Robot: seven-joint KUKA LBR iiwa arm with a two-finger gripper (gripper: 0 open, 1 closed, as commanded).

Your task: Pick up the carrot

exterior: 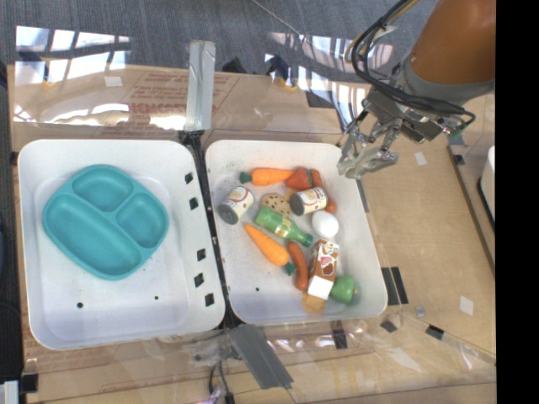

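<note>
The carrot (267, 243) lies slantwise near the middle of the right bin (244, 305), among other toy food. A green bottle (282, 225) lies just above the carrot, touching or nearly so; a white egg (325, 225) sits to the carrot's right, beyond the bottle. A second carrot (269, 176) lies farther up. The gripper (364, 163) hangs over the bin's upper right corner, well apart from the carrot, its fingers spread and nothing between them. Left of the carrot, the other bin holds a teal divided plate (103, 220).

Plate (103, 219) in left bin (50, 310); carrot (267, 244) (among toys) in right bin (244, 301).
</note>
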